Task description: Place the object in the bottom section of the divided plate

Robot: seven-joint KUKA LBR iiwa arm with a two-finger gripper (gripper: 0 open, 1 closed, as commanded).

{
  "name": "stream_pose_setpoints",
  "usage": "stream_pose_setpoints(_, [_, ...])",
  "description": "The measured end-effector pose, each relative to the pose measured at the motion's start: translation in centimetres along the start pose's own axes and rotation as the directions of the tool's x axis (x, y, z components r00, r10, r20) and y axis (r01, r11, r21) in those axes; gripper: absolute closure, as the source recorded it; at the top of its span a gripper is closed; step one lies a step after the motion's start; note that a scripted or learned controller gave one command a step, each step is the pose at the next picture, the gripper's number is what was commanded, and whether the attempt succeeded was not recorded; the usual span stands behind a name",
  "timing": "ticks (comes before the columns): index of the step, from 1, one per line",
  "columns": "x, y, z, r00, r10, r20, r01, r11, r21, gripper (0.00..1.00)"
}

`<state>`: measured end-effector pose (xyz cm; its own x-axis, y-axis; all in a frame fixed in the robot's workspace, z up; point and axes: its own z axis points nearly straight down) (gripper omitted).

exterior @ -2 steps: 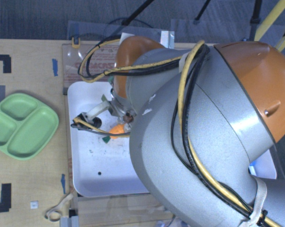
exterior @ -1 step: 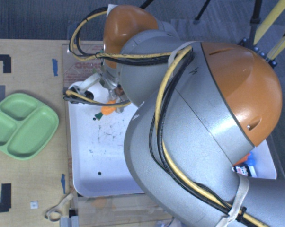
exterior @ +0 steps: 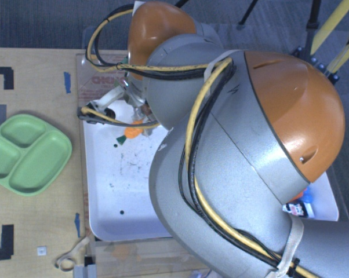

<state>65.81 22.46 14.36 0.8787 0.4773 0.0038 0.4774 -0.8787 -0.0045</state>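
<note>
One green plate point(exterior: 29, 153), three sections, on the bench left of the bin point(exterior: 113, 213). One orange object point(exterior: 132, 132) lying in the bin, upper part, beside the gripper point(exterior: 128, 106) (whether it is open or closed, I cannot tell). One arm point(exterior: 238, 155) over the bin. Advice: centre over the object, descend straight, lift clear of the bin wall before crossing to the plate's bottom section.
</note>
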Motion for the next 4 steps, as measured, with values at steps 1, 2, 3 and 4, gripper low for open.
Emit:
stream_pose_setpoints(1, [0.0, 0.0, -1.0, 1.000, 0.002, -0.001, -0.002, 1.000, 0.002, 1.00])
stream_pose_setpoints(2, [-0.3, 0.0, 0.6, 0.956, 0.295, 0.001, -0.295, 0.956, -0.003, 1.00])
stream_pose_setpoints(3, [-0.3, 0.0, -0.4, 0.955, 0.297, 0.000, -0.297, 0.955, -0.001, 1.00])
stream_pose_setpoints(4, [0.2, -0.1, 5.5, 0.957, 0.291, 0.002, -0.291, 0.957, -0.002, 1.00])
